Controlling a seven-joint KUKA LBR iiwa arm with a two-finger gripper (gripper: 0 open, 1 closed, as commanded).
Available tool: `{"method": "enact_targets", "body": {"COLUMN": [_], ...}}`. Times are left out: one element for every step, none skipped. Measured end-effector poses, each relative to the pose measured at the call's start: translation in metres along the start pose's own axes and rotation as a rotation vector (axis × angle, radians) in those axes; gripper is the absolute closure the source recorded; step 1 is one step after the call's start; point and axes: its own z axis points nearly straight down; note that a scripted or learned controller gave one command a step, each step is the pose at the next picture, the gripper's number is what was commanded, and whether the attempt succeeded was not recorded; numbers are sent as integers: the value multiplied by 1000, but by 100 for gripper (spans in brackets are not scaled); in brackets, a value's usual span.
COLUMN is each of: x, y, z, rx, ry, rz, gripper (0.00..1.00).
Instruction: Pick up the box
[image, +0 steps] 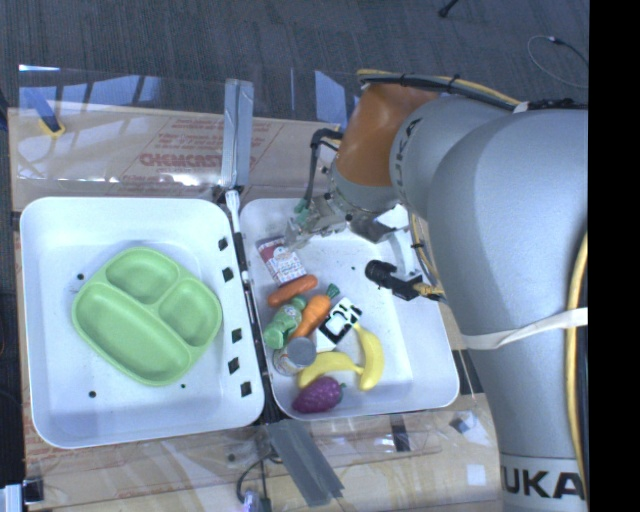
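Observation:
The box (282, 262) is small and red and white. It lies flat near the back left corner of the right bin (432, 345). My gripper (301, 226) hangs just above and behind the box's far end, close to it. From this angle I cannot see whether it touches the box. The grey arm with its orange band (380, 135) comes in from the right and covers the back right part of that bin.
In front of the box lie two carrots (303, 300), a green bottle (282, 325), a can (299, 353), a black-and-white tagged block (340, 318), bananas (352, 364) and purple grapes (317, 396). The left bin (60, 230) holds a green divided plate (147, 313).

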Motion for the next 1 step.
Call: {"method": "enact_targets", "body": {"x": [0], "y": [0], "z": [0], "rx": [0], "ry": [0], "rz": [0], "gripper": [0]}}
